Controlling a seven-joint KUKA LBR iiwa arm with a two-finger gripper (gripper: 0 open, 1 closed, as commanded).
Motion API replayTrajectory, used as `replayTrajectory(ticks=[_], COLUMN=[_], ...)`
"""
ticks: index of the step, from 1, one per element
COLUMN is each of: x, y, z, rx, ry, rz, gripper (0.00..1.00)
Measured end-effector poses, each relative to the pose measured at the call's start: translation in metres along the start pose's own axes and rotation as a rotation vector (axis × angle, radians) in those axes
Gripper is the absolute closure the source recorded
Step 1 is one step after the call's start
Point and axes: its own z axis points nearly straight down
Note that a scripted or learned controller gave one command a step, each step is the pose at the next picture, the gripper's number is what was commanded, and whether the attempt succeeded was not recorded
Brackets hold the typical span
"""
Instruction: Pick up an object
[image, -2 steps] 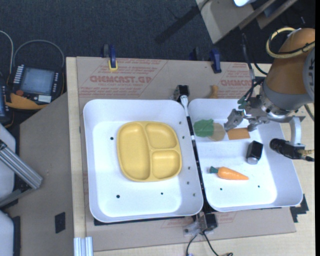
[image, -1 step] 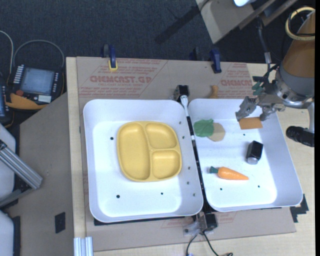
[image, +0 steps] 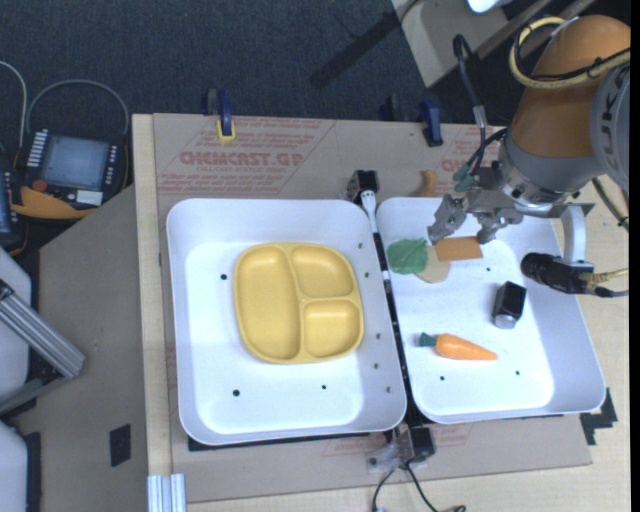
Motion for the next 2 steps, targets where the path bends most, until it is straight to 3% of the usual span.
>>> replayTrajectory(ticks=[2], x=[0.095], y=[0.002], z=[0.010], rx=[0.000], ry=[0.000], rz=[-0.001], gripper=[1.00])
